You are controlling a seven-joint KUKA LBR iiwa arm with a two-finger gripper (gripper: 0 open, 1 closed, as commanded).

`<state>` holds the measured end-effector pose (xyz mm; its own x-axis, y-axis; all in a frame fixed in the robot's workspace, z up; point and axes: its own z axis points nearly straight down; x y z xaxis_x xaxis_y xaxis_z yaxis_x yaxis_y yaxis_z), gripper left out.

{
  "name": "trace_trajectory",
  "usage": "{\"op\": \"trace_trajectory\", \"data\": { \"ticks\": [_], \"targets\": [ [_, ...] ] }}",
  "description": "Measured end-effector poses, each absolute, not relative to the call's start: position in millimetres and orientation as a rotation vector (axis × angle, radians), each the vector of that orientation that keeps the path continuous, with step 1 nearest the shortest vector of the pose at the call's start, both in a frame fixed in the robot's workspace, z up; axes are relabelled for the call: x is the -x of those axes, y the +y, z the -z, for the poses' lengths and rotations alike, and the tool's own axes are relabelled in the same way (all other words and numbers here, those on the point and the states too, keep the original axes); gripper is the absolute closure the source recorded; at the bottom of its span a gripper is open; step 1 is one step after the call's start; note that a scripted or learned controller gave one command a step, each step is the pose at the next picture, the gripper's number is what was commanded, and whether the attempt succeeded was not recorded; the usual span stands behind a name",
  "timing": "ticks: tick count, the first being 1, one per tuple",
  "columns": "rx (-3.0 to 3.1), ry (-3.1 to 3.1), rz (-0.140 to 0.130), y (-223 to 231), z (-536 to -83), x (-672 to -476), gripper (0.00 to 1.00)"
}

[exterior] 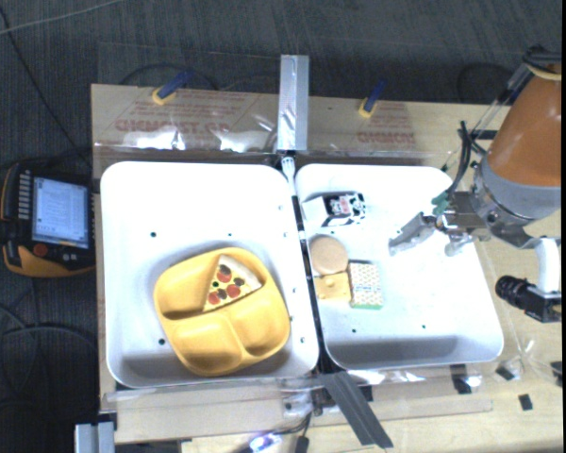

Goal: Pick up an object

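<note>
Tool: grey two-finger tool above right white bin, apart, holding nothing.
Candidates: round tan cookie, patterned square cracker nearby.
Progress: nothing grasped yet; descent, closing, lift remain.

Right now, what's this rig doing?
The KUKA arm reaches in over the right bin, with its gripper hanging above bare bin floor and nothing between its fingers. The small items sit to its left near the divider: a black-and-white toy, a round tan piece and a speckled block. In the left bin, a yellow divided tray holds a toy pizza slice. No pick has been made yet.
</note>
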<state>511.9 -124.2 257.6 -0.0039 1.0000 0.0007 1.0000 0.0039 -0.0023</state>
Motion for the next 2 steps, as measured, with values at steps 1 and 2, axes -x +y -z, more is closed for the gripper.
{"op": "trace_trajectory", "data": {
  "ticks": [1, 2],
  "targets": [
    [2.064, -2.371, 0.0, -126.1, -95.5, -546.7, 0.0],
    [2.058, -2.37, -0.001, -123.9, -102.6, -546.1, 1.0]
  ]
}}
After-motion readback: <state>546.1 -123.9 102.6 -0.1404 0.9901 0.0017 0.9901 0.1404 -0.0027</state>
